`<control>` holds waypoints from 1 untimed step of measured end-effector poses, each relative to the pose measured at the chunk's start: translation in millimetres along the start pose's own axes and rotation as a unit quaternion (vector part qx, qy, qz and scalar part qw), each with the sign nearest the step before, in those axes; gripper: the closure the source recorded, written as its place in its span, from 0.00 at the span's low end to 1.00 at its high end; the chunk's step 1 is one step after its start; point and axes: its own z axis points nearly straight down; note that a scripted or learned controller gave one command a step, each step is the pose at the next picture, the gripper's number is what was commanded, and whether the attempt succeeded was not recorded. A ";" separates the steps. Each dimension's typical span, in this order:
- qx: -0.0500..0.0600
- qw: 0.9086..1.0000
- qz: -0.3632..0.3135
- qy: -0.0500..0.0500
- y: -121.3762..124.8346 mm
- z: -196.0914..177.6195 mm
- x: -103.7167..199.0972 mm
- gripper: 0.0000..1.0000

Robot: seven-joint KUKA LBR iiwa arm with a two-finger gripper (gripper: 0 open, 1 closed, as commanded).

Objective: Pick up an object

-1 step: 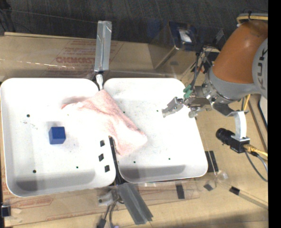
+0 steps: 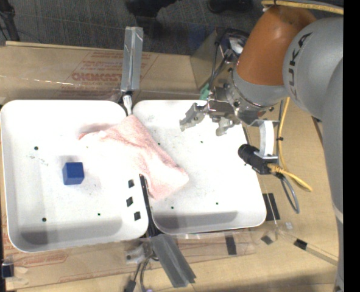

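Note:
A pink cloth lies draped over the divider between the two white bins, part in the left bin and part in the right bin. A small blue cube sits on the floor of the left bin. My gripper hangs over the back of the right bin, above and to the right of the cloth. Its two fingers are spread apart with nothing between them.
The grey arm with its orange band fills the upper right. A yellow cable and a black fitting hang by the right bin's right rim. A grey metal bracket stands behind the divider. Cardboard lies under the bins.

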 end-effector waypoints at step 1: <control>0.002 0.995 -0.102 0.001 33.8 128.1 6.9 0.00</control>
